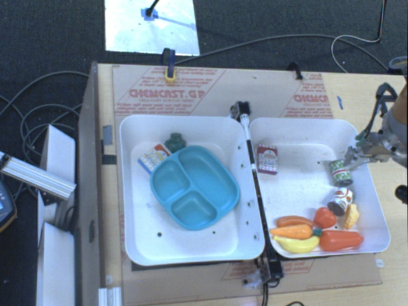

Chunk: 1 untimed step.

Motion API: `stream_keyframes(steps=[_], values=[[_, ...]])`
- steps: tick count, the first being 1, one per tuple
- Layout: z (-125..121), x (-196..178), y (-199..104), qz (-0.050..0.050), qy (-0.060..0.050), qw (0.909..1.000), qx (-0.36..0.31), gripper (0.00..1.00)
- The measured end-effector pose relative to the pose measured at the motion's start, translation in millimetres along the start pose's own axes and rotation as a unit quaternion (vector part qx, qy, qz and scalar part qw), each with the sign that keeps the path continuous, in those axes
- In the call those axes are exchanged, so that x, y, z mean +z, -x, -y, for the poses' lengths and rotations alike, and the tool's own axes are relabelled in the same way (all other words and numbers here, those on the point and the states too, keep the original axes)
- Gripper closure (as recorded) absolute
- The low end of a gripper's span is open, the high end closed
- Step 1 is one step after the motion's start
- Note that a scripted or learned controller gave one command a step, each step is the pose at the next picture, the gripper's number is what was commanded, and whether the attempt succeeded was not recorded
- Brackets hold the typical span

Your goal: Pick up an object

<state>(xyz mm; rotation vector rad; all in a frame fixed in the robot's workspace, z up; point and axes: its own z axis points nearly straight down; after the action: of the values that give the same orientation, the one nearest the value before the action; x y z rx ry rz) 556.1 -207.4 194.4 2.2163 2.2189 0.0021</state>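
Toy produce is seen crowded into the near corner of the right bin (366,146): a yellow banana (296,244), an orange carrot (290,232), a long red pepper (341,239), a round red tomato (324,217) and a small yellow piece (351,216). Just beyond them a small can (340,201) is found lying on its side. Across the divider, in the left bin (131,171), a blue sectioned plate (194,187) is laid near the middle, with a small printed box (152,157) and a dark green toy (174,142) tucked at its far-left edge. Farther back in the right bin, a red carton (267,159) is placed close to the divider. At the right wall of that bin the gripper (345,165) is lowered from the right, and a green-labelled can (340,171) is seen at its tip, apparently clamped between the fingers. Behind both bins, printed cardboard (223,91) is spread over the bench, and a pale sheet (151,18) is laid on the dark floor beyond.
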Motion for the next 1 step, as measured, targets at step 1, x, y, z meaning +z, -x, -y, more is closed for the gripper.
stream_keyframes(steps=[1], values=[[-56.8, 61.1, -1.7, -0.001, -0.002, 1.0000, -0.001, 1.00]])
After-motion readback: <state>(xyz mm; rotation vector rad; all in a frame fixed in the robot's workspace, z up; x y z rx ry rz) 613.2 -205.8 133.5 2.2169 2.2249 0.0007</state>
